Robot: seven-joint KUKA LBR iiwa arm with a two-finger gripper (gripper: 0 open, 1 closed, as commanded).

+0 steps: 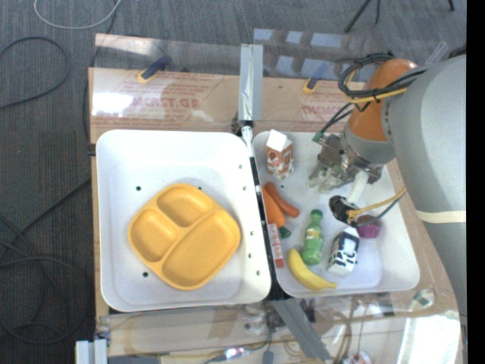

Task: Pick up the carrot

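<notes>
Carrot waiting at the right bin's left wall

My pincer point(331, 174) hovers near the right bin point(394, 275)'s far edge; whether it is apart or together I cannot tell. The carrot point(276, 204), orange and tapered, lies against the left wall, so I could strike the wall or nudge the nearby carton point(279, 154).

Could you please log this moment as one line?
gripper: over right bin, holding nothing | carrot: lying at bin's left wall | task: pending
</notes>
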